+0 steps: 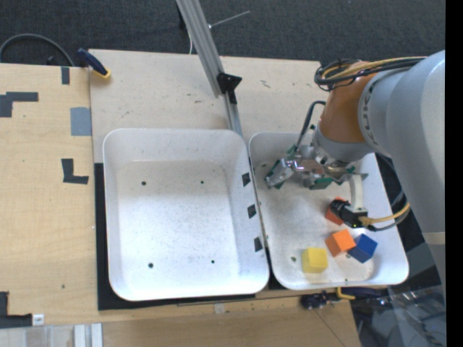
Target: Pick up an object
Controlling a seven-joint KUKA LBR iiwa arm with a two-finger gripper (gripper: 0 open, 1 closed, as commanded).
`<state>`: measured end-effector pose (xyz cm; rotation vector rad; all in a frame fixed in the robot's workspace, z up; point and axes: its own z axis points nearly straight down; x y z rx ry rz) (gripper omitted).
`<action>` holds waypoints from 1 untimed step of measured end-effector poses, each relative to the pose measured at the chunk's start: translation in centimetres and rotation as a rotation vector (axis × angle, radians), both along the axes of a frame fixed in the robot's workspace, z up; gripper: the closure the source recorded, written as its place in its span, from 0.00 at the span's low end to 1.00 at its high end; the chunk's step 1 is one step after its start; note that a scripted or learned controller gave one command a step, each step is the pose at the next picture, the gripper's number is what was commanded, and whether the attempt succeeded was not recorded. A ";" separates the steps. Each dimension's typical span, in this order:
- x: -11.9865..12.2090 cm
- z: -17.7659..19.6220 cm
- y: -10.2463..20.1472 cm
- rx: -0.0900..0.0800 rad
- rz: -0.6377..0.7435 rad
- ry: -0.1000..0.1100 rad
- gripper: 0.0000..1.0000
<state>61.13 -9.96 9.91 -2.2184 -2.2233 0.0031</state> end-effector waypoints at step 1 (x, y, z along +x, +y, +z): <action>-0.1 -0.8 0.1 0.001 -0.001 0.001 0.00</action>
